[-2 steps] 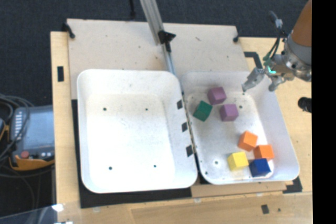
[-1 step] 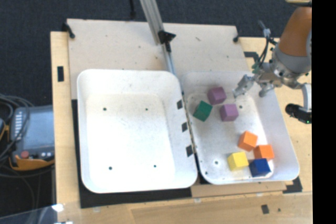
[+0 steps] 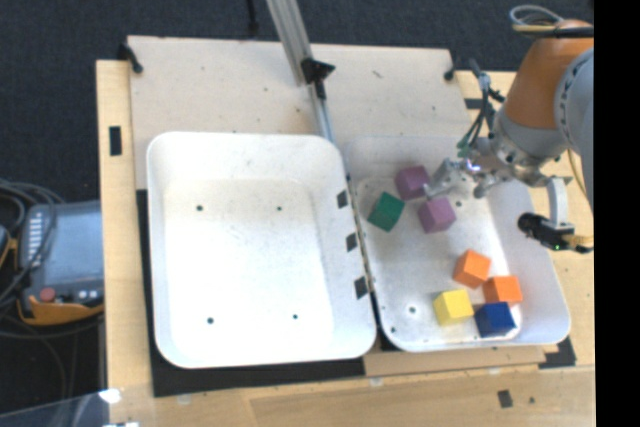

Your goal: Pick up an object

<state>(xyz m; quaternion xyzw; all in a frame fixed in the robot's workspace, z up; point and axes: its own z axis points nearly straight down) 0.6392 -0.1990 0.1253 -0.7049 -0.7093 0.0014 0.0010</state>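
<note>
The right bin holds several small cubes. Two purple cubes and a green cube lie in its upper left part. Two orange cubes, a yellow cube and a blue cube cluster near its front edge. My gripper reaches in from the right, low over the bin, its tip between the two purple cubes and just right of the upper one. Nothing shows between its fingers.
The left bin is a large white tray beside the right one. A metal pole slants up from the gap between the bins. A grey device with cables sits off the bench's left edge.
</note>
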